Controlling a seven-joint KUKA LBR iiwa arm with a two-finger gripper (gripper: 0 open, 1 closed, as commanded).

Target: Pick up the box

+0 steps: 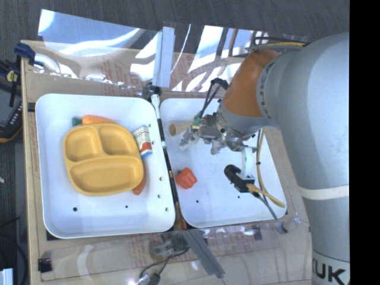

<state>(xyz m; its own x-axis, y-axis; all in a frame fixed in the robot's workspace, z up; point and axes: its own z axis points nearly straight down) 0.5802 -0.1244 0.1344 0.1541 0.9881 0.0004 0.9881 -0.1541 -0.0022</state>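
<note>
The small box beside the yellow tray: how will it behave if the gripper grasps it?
The small box looks like light card, so it may crush. It is wedged between the yellow tray and the left bin wall, so it may slide rather than lift.

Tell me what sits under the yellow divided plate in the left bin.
Orange pieces poke out from under the yellow divided plate: a carrot-like tip at its top edge and an orange bit at its lower right. The rest is covered.

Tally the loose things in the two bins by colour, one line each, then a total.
Yellow: 1, the divided tray
Orange: 3, the carrot, the piece under the tray edge, the pepper
White with red and blue: 1, the small box
Tan: 1, the small cylinder
Total: 6
</note>
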